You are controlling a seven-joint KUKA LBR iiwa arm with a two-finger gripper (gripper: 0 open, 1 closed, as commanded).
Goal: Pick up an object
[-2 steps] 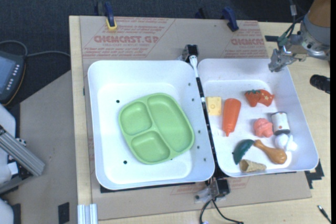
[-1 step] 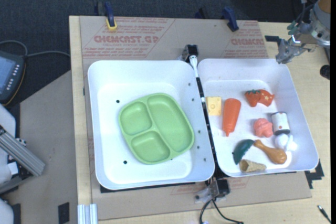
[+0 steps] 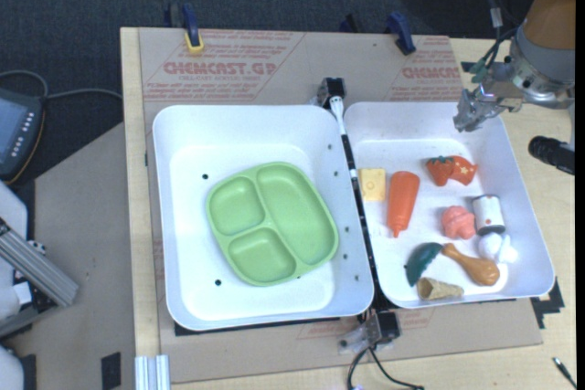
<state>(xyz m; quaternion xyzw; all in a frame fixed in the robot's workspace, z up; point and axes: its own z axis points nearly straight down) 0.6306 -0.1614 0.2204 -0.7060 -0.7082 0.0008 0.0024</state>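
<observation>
Jaw state: cannot tell; the gripper [image 3: 468, 116] is small and blurred, and nothing shows between its tips. It hangs over the far right part of the right bin [image 3: 524, 196], near the rim. Candidates lie nearer the camera: strawberry [image 3: 451, 169] closest, then carrot [image 3: 401, 201], cheese block [image 3: 372, 184], pink piece [image 3: 457, 221], canister [image 3: 489, 215], drumstick [image 3: 473, 263]. The left bin [image 3: 174, 196] holds a green tray [image 3: 270, 222]. Risk: descending here likely strikes rim or bare floor; crowded items could nudge aside.
</observation>
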